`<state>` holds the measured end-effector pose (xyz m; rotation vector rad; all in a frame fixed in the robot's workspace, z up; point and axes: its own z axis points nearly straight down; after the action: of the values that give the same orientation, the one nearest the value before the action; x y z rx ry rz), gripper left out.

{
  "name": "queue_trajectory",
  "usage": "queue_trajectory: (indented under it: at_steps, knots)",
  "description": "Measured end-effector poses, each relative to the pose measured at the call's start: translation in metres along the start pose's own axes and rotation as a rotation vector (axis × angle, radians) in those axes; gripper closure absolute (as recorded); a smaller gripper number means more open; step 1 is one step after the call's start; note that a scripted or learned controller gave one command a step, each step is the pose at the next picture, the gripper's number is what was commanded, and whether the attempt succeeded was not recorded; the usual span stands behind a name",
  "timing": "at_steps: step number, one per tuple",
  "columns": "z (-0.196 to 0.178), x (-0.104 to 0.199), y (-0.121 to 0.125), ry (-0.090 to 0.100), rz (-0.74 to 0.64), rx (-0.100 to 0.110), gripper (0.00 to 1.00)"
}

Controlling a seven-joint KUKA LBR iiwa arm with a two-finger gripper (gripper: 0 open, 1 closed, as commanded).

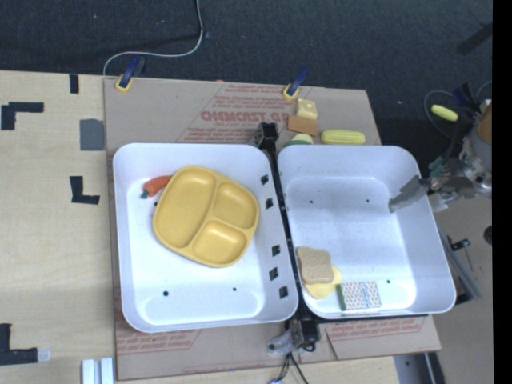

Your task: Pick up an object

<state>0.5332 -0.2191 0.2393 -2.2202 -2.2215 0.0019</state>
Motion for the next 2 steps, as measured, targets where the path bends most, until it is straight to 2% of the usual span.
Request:
queue_trajectory:
  at_steps: [1,2]
  knots:
    - [0.063,0.097,0.009,0.004,-0.008,0.004,0.00]
    - [0.156,0.124,-0.008,-0.002,0.003,-0.007,0.00]
